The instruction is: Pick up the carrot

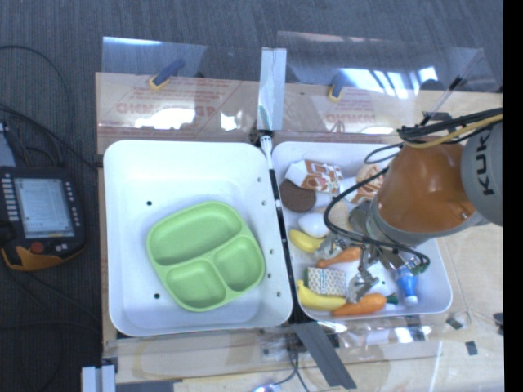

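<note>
Where it lies, carrot (359, 305) points left-right.

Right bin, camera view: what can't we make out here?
- Claw: fingers blurred under the orange wrist band, so open or shut is unclear.
- Orange carrot-shaped pieces: one at the claw is partly covered by it, another lies at the near wall; contact unclear.
- Shallow white right bin: far right part hidden by the arm.

Fixed above the bench (188, 96), looking down at a slant on both white bins (131, 219), moderately near; arm (425, 190) entering from the right.
</note>
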You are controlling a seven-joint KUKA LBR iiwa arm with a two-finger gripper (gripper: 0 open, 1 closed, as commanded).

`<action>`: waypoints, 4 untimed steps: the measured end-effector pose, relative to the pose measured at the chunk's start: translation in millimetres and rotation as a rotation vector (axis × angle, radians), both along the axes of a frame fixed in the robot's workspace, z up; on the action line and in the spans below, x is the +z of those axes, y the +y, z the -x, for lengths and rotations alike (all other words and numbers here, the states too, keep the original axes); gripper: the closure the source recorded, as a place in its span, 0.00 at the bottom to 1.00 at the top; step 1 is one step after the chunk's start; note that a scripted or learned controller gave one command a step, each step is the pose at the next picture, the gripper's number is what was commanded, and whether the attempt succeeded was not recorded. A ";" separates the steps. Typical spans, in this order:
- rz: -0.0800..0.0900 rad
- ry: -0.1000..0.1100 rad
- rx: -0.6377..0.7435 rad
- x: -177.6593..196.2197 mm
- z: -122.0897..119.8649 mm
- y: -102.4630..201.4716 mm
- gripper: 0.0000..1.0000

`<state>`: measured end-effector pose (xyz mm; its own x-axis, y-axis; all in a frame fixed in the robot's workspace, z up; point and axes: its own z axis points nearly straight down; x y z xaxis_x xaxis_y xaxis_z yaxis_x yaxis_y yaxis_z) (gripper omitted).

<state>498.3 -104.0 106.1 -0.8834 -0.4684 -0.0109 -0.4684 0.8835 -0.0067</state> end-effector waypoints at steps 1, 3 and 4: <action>-0.001 0.010 -0.126 -15.3 -15.9 4.5 0.00; -0.002 -0.004 -0.320 -3.5 -36.7 7.0 1.00; -0.003 0.006 0.032 79.9 -69.1 74.8 1.00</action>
<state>567.4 -29.2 186.0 -0.8680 -0.4966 -0.0071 -0.4966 0.8680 -0.0015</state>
